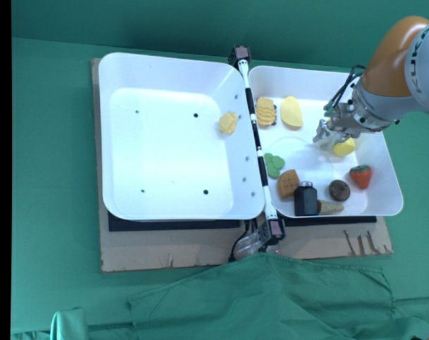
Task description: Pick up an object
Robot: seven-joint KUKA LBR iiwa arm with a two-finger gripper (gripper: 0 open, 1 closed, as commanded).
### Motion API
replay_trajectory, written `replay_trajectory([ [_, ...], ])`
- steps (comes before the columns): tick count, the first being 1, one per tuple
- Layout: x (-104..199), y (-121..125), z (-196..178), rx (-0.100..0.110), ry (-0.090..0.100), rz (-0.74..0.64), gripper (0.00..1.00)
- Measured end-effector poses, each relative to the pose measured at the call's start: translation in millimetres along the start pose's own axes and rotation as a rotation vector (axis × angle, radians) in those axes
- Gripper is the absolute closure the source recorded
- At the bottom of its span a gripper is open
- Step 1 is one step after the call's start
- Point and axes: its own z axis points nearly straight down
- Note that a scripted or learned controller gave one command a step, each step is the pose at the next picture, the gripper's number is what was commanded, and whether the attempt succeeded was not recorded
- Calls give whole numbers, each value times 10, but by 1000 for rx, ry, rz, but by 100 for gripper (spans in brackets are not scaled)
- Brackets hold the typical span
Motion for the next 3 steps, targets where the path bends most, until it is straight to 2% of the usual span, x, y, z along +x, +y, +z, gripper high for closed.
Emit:
replay_trajectory([
  [1,0,-58,-464,10,3,-4,100],
  [2,-55,-73,-1082,7,2,-4,100],
  [3,-104,-77,-1507,10,3,-4,100],
])
